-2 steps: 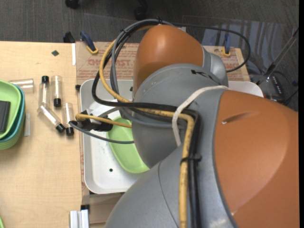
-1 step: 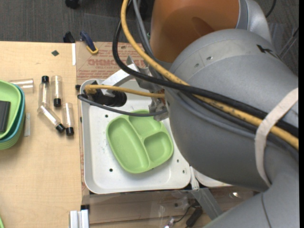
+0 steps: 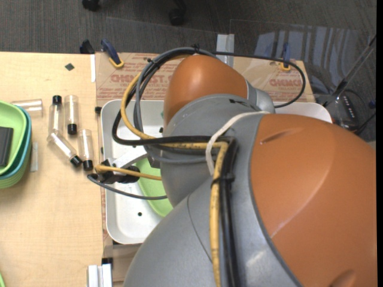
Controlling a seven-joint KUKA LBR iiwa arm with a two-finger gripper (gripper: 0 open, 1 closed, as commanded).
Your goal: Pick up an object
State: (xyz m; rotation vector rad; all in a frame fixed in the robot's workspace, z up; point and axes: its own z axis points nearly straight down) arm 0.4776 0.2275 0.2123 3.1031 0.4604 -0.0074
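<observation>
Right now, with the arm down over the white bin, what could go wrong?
The arm hides most of the bin, so a grasp on the green object can't be checked from above. The yellow and black cables droop over the bin's left rim and could snag there.

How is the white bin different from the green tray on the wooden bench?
The white bin is white and mostly covered by the robot arm; the green tray is green and lies apart at the bench's left edge. The bin holds something light green; the tray holds something dark. Both are shallow.
</observation>
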